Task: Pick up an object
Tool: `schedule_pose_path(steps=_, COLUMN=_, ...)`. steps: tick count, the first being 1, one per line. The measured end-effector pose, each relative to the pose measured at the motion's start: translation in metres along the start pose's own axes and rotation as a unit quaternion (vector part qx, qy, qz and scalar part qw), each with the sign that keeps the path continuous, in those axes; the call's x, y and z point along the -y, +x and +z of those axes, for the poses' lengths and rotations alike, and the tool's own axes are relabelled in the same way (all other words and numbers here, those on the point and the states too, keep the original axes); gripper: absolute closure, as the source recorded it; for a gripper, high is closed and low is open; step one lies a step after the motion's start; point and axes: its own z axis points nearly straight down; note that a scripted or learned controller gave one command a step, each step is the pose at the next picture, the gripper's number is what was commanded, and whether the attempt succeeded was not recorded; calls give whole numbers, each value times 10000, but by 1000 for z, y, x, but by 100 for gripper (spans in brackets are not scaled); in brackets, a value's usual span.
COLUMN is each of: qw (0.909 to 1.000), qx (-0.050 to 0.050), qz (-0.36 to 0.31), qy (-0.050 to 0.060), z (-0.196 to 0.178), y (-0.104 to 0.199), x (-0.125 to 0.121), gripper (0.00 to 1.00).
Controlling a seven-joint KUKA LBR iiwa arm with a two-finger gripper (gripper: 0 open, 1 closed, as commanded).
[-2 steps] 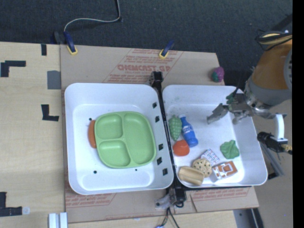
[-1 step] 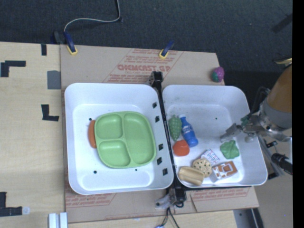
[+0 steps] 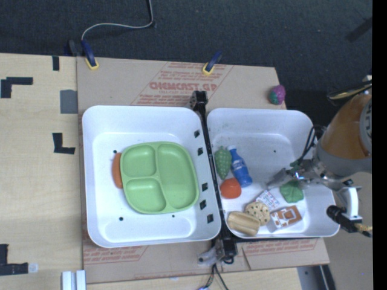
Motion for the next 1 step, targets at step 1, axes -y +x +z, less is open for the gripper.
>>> schedule_pose_path(steps=1, qw=10000, qx=7, qz=-3, qy=-21, z=-11, y=0, x=-2, gripper=100)
